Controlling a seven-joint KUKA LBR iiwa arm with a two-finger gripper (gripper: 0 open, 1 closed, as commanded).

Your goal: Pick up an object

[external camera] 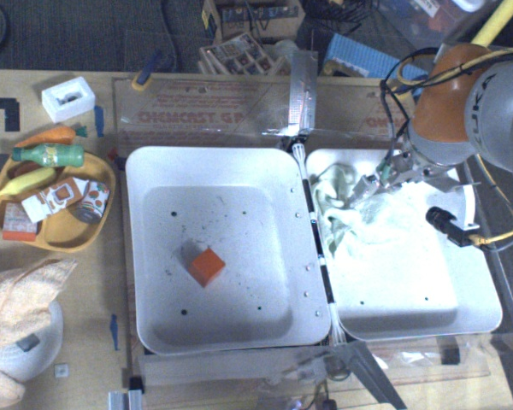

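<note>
Pale green-white crumpled cloth lies bunched in the far left part of the right-hand shallow white bin, and the two-finger gripper sits low at its far edge, touching or just above the folds; whether it is closed on anything I cannot tell. A small orange block rests alone near the middle of the left white bin, well apart from the arm. Nothing appears lifted yet, so the grasp and raise seem left to do.

Red lettering is seen on the clear panel behind the left bin, but only "GP" at its end can be made out. Part of "KUKA" is read on the arm.
</note>
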